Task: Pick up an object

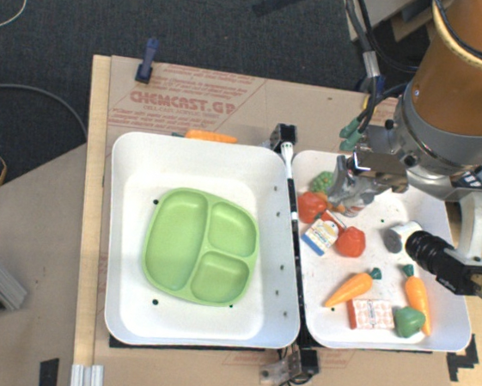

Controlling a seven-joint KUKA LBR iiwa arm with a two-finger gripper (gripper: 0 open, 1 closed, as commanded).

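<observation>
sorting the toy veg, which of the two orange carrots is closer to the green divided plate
The orange toy carrot lying slanted mid-bin is closer to the green divided plate; the other orange carrot lies farther right, beside the green pepper.

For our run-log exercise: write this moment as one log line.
gripper: low over right bin, far-left corner | nearest: tomato, milk carton | green tray: left bin

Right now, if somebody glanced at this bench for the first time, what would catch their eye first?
Probably the pale green three-compartment plastic plate, lying alone in the left shallow white bin. Next, the big grey arm with its orange band, reaching in from the right, its gripper low over the right white bin. There, bright toy food lies scattered: two red tomatoes and two orange carrots.
</observation>
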